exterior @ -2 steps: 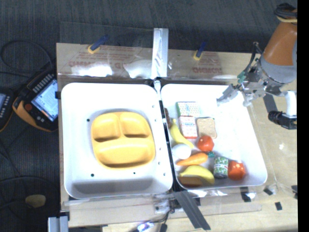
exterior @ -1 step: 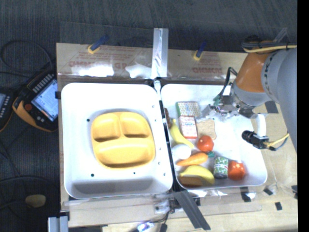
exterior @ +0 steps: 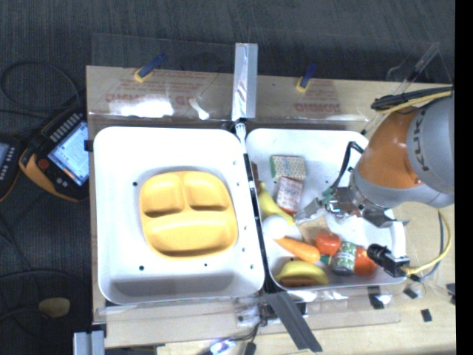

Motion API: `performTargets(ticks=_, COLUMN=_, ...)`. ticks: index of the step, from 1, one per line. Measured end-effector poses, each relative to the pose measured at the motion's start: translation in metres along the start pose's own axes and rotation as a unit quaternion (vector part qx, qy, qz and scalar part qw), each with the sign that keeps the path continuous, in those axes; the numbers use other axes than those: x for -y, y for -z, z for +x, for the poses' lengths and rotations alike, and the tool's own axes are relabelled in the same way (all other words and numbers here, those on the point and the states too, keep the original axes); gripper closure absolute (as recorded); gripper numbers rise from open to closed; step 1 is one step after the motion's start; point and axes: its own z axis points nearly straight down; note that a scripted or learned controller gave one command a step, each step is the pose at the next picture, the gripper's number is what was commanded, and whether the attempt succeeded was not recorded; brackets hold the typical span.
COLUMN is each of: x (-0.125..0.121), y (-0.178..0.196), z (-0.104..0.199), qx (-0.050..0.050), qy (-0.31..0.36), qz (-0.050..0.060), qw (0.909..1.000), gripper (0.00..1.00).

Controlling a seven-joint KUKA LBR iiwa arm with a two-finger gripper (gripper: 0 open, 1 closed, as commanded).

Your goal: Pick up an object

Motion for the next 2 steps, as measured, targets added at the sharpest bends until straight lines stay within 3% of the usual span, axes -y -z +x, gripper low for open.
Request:
performTargets(ticks=1, x=0.004, y=0.130, z=-0.013, qx=-0.002, qy=0.086, qz=0.007, qw=0.9962, gripper=0.00)
performTargets(ticks=2, x=0.026, y=-0.003, z=0.000, qx=0.000, qy=0.072, qz=0.002, qw=0.9974, gripper=0.00)
